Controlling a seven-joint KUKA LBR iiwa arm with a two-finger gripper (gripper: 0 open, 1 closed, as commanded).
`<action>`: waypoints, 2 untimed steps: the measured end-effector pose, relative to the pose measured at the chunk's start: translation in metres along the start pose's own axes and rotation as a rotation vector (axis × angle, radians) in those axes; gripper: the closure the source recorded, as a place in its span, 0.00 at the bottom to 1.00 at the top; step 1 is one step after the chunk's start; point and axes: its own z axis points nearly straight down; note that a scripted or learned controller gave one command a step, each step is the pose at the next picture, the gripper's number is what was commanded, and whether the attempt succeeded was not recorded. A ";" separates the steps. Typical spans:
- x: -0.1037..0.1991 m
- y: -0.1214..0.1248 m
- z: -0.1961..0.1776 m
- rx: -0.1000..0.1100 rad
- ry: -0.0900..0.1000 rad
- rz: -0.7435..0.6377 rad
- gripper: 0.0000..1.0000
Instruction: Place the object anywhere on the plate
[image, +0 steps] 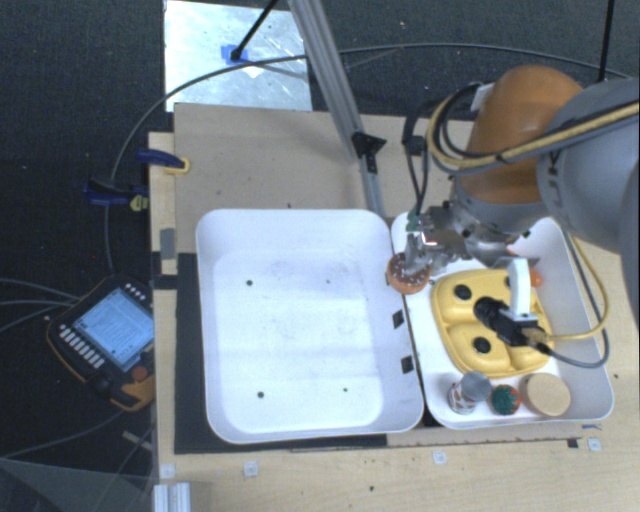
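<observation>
The small brown round object (404, 273) sits at the far left corner of the right bin (597, 385), up against the rim that divides it from the left bin (300, 320). The gripper (420, 250) hangs directly over it, touching or almost touching its top. From this slant I cannot tell whether the gripper is clamped on the object or released. Just to the right and a little nearer lies a yellow moulded dish (450, 322), which I take to be the plate; the brown object is beside its far left corner, not on it.

I judge this to be the pick-up step, with the transfer not yet made. The next move calls for a sure hold and a lift clear of the bin rim. A short carry right and nearer then brings the object over the dish, where it can be set down. A small can (465, 392), a green ball (503, 399) and a tan disc (547, 394) line the near edge, well clear of that path.
</observation>
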 end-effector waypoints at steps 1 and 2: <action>0.060 -0.010 0.013 0.000 -0.001 0.000 1.00; 0.109 -0.015 0.005 -0.002 0.000 -0.001 1.00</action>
